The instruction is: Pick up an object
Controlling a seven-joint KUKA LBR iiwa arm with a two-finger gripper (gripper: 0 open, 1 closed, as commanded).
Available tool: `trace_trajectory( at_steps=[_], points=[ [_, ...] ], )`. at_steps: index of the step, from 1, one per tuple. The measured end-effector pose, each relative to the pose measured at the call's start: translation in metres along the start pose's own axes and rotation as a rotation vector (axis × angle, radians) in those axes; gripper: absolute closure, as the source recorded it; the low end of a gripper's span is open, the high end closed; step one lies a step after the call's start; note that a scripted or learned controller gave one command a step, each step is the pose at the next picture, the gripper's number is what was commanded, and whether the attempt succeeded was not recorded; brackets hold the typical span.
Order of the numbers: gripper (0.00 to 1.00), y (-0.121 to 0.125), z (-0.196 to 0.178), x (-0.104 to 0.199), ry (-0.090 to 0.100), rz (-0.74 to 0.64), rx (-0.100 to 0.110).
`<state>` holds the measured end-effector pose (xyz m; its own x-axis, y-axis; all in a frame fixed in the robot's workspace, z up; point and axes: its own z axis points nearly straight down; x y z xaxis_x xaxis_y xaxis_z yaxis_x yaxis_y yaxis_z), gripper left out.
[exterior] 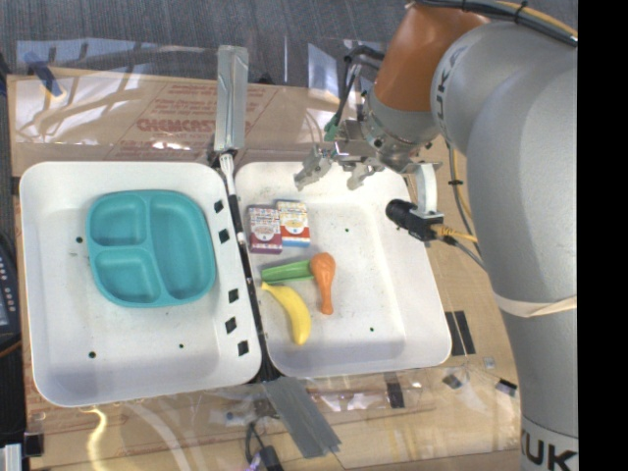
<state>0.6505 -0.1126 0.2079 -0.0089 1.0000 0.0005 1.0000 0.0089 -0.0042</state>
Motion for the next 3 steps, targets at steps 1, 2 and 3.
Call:
trace_trajectory(
  at_steps=[1, 2, 3],
  points=[
    [0.00, 0.009, 0.111, 0.010, -0.002, -0.127, -0.010],
    [1.00, 0.012, 0.098, 0.010, -0.004, -0.131, -0.016],
    [0.00, 0.012, 0.098, 0.010, -0.004, -0.131, -0.015]
  ],
)
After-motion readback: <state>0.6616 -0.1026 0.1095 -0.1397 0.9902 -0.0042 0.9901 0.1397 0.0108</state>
